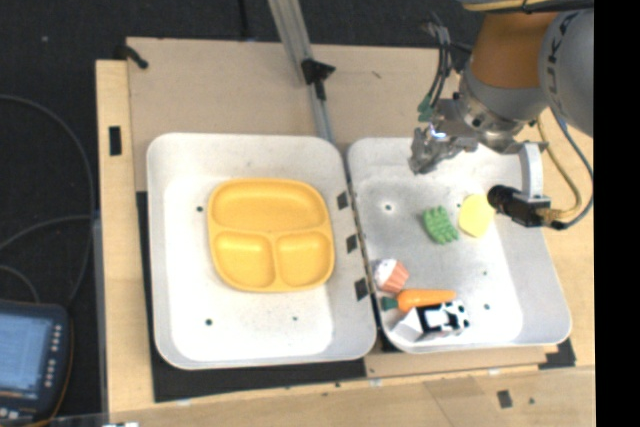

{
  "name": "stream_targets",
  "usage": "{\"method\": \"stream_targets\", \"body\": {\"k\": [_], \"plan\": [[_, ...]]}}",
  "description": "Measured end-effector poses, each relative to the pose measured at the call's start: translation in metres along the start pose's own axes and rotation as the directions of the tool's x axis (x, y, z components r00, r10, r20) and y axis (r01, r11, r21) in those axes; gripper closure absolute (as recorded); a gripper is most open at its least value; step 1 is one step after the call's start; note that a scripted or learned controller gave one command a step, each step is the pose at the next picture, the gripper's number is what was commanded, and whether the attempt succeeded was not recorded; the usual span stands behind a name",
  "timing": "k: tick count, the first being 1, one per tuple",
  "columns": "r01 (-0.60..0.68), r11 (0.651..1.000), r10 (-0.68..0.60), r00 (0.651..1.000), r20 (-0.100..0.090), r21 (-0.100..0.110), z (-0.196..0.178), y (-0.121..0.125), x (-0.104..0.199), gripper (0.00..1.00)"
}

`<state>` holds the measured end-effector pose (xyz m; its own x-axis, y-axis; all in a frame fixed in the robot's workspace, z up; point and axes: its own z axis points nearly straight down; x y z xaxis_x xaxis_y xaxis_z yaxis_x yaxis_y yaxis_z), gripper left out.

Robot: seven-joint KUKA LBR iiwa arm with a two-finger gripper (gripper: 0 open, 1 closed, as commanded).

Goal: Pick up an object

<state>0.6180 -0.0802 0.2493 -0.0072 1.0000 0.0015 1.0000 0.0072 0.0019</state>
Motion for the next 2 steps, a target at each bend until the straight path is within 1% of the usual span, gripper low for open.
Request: {"method": "stream_targets", "body": {"k": [1, 2], "plan": [[-0.001, 1.000, 0.001, 1.000, 0.000, 0.002, -0.001, 0.000, 0.044, 1.00], [-0.001, 1.000, 0.001, 1.000, 0.001, 0.002, 0.009, -0.004, 0.090, 1.00]]}}
